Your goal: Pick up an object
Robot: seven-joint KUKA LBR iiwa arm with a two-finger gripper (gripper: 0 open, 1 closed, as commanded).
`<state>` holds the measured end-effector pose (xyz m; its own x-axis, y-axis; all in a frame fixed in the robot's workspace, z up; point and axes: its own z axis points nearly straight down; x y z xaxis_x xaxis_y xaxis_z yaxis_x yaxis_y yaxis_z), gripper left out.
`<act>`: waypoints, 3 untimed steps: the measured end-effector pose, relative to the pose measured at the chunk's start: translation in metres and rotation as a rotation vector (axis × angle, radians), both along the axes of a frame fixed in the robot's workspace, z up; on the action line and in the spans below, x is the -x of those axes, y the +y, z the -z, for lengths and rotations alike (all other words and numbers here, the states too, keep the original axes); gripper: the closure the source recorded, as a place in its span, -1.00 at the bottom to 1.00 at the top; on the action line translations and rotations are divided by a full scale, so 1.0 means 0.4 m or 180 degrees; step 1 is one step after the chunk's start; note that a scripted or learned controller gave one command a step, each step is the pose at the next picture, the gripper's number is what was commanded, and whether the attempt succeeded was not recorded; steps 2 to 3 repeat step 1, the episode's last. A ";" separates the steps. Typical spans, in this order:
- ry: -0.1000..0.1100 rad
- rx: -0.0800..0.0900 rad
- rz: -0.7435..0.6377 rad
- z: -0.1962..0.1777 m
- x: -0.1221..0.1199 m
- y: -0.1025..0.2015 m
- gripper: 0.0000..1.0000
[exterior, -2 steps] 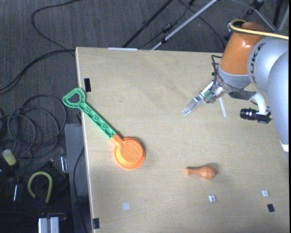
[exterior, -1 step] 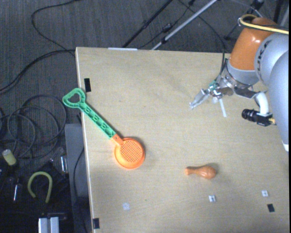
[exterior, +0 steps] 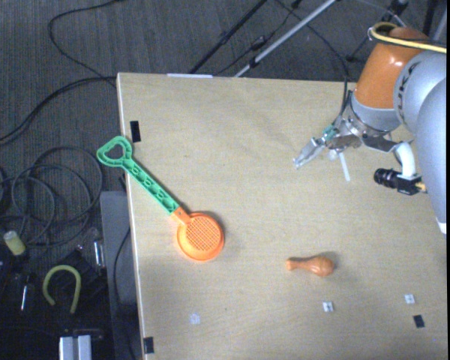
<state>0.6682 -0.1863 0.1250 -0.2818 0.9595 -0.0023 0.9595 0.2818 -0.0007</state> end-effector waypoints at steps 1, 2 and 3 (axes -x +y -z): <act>-0.0002 0.0004 -0.0857 0.048 -0.001 -0.071 -1.00; -0.0002 0.0004 -0.0857 0.048 -0.001 -0.071 -1.00; -0.0002 0.0004 -0.0857 0.048 -0.001 -0.071 -1.00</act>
